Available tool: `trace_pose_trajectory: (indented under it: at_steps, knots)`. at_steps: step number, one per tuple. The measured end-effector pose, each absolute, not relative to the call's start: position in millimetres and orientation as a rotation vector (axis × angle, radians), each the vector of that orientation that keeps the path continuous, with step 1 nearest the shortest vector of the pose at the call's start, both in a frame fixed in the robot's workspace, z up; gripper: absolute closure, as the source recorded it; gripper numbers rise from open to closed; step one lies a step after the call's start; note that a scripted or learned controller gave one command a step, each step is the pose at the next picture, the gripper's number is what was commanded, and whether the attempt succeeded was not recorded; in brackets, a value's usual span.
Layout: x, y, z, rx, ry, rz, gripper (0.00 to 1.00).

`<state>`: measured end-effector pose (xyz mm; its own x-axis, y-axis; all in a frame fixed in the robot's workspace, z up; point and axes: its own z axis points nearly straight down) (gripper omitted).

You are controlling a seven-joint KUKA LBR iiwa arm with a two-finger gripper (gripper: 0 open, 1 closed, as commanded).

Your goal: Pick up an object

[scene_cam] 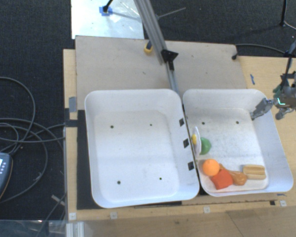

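Here your gripper (270, 107) hangs at the right bin's (271, 132) far rim, seemingly open and empty; target the orange ball (210, 167), away from clutter.

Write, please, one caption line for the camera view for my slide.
Gripper hangs over the right bin's far edge; an orange ball, red block and green ball lie below.

end effector (270, 108) above right bin's (281, 147) edge

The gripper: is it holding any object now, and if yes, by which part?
Nothing is held. The gripper is over the right bin's far right edge, apart from the orange ball and other items.
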<state>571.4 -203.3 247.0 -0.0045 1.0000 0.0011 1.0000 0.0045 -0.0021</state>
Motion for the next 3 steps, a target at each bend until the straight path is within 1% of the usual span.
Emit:
trace_pose_trajectory:
  at_steps: [1,2,3]
  knots:
    - [572.2,-203.3,249.0,-2.216,-2.229,-0.001,0.00]
    - [573.6,-194.4,202.4,-2.212,-2.227,0.002,0.00]
    - [576.4,-197.1,159.9,-2.217,-2.223,0.002,0.00]
